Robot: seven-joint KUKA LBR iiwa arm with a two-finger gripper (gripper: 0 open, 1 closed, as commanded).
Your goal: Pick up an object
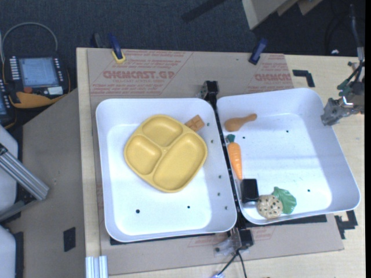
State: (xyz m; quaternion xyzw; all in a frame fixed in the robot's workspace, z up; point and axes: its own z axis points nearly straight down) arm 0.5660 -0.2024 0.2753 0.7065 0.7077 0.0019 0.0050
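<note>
The gripper (342,104) hangs at the 3 o'clock edge of the scene, just outside the upper right rim of the right bin (301,155). It is small and partly cut off there; whether it is open or shut cannot be told, and nothing can be seen held in it.

The things to pick lie along the right bin's left wall. A tan drumstick (239,122) sits toward 12 o'clock. Just below it an orange carrot (235,159) lies lengthwise close to the wall. Below that is a small black block (249,190), and at 6 o'clock a round cookie (268,206) touches a green leafy piece (285,198). The centre and the whole 3 o'clock half of this bin are bare white floor, so open room lies between the gripper and the objects.

The left bin (116,201) carries a yellow divided plate (166,153) near its middle, with a small brown block (195,123) at the plate's 1 o'clock edge. The two bins meet at a dark seam. The bench (87,126) frames both.
</note>
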